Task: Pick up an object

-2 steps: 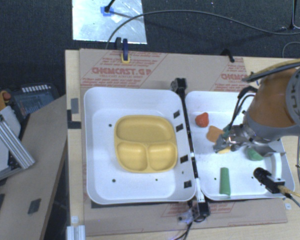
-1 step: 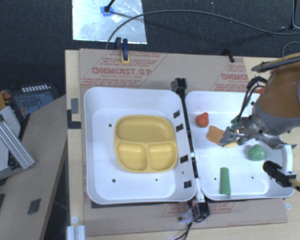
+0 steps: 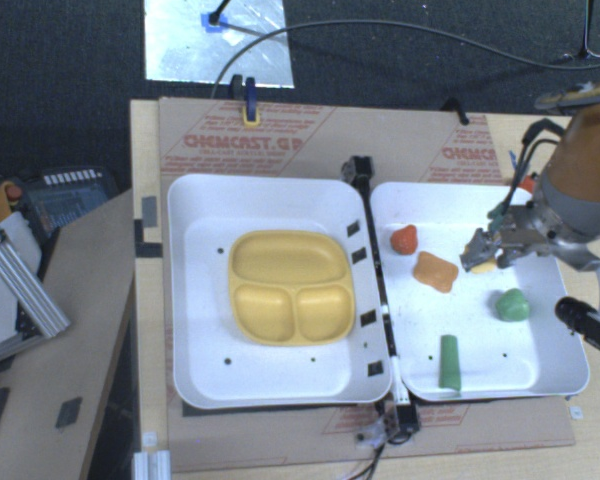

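Observation:
The right bin (image 3: 540, 368) holds a small red piece (image 3: 405, 238), a flat orange piece (image 3: 435, 271), a round green lump (image 3: 512, 305) and an upright-lying green stick (image 3: 448, 361). My gripper (image 3: 478, 259) hangs low over the right bin, just right of the orange piece and up-left of the green lump. A small yellow bit (image 3: 487, 265) shows at the gripper's tip; I cannot tell whether it is held or lying under it.
The left bin (image 3: 195, 268) carries a yellow three-compartment tray (image 3: 285, 286). A black divider with clips (image 3: 372, 288) runs between the bins. The arm's grey and orange body (image 3: 585, 168) covers the right bin's far right corner.

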Motion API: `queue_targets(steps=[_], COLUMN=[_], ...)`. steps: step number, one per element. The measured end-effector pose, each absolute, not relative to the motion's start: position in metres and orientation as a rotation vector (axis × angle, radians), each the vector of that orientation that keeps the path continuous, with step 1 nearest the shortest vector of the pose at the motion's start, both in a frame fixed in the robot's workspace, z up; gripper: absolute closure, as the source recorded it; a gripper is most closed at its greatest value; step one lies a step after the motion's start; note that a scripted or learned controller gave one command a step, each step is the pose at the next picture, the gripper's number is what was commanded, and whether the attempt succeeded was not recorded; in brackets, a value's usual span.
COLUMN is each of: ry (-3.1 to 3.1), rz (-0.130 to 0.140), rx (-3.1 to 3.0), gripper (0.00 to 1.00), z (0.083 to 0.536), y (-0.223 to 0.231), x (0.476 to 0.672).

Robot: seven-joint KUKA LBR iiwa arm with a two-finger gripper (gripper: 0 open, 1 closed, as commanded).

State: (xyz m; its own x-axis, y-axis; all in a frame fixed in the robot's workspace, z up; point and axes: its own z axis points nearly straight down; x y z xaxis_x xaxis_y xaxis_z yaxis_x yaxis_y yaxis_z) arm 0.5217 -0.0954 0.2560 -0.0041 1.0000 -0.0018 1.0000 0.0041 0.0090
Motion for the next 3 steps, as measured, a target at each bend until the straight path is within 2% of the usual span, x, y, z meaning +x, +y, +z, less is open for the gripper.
queue_targets(steps=[2,3], ry=[2.233,2.235], rz=[0.004,0.002], rx=[2.21,2.211], gripper=[1.0,1.0], z=[0.238,0.224], y=[0.012,0.072], x=[0.541,0.536])
